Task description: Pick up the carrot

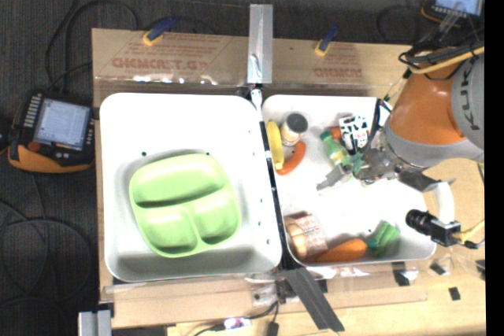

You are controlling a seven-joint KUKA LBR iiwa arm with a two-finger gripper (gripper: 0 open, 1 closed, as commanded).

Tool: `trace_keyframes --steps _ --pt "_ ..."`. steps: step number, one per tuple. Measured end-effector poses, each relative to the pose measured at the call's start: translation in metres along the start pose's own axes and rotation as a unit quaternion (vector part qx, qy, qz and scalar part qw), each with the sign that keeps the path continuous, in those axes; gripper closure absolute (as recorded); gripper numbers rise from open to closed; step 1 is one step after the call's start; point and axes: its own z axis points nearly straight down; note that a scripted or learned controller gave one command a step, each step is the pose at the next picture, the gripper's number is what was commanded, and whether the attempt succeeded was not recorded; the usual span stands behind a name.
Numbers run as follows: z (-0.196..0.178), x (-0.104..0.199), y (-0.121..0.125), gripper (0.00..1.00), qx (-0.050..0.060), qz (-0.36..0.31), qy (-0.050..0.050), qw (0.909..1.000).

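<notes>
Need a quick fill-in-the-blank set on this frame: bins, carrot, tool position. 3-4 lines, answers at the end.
1. The green divided plate lies in the ____ bin.
2. The carrot lies along the right bin's ____ wall, its green top pointing right.
3. The tool hovers over the ____ bin, apart from the carrot.
4. The banana rests against that bin's ____ wall.

Missing words: left; near; right; left

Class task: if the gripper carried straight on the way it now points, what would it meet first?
Probably bare floor of the right bin: the gripper points down-left, with the carrot farther toward the near wall. Depth is unclear.
</notes>
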Motion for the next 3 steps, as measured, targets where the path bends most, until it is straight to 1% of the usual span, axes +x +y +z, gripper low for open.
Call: trace_keyframes --steps 1,2,3 --pt "0.082 -0.008 -0.03 0.0 -0.005 0.159 0.0 0.9873" --pt "0.063 0.018 -0.029 0.0 0.0 0.101 0.001 0.9949" --pt "0.082 -0.05 -0.035 0.0 -0.005 0.351 0.003 0.9362"
